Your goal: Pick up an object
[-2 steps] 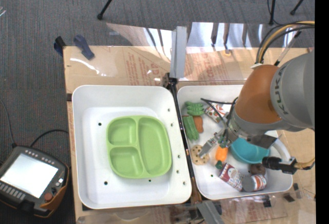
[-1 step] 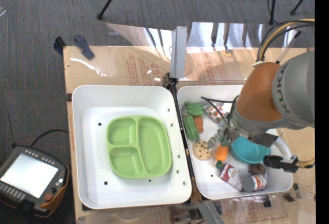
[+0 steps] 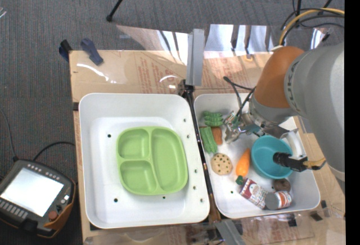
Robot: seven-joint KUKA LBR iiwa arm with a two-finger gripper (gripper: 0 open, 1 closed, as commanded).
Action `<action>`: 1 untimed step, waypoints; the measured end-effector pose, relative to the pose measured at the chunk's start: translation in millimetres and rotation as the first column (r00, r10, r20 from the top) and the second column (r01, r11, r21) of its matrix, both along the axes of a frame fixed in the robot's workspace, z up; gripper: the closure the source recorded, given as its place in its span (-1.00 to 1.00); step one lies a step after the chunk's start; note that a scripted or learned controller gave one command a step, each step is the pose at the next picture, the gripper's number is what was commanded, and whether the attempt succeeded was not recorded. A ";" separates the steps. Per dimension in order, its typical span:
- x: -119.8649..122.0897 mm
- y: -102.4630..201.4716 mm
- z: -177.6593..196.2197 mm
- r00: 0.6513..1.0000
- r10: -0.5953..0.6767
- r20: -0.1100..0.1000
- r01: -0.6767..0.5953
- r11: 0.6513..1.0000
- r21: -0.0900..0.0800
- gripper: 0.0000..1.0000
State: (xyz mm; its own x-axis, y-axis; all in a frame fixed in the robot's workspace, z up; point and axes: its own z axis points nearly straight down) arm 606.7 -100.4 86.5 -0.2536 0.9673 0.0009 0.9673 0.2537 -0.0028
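Note:
My gripper (image 3: pixel 232 130) hangs low in the right bin (image 3: pixel 306 204), at its upper left part, just right of a green vegetable toy (image 3: pixel 212 119) and a green strip (image 3: pixel 208 139). An orange carrot piece (image 3: pixel 217 135) lies by its tips. Nothing shows between its fingers. A cookie (image 3: pixel 221 164), an orange carrot (image 3: pixel 243 163), a teal bowl (image 3: pixel 268 155), a tin can (image 3: pixel 254 193) and a small brown object (image 3: pixel 282 185) lie nearer the front of the same bin.
The left bin (image 3: pixel 95 114) holds a green divided plate (image 3: pixel 152 160). A handheld control pendant (image 3: pixel 34 190) sits on the floor at the lower left. A metal divider post (image 3: pixel 195 64) stands between the bins at the back.

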 end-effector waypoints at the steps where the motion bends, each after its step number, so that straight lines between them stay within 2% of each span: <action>1: 36.6 -4.8 -0.3 0.960 -0.279 -0.001 0.279 0.960 -0.001 1.00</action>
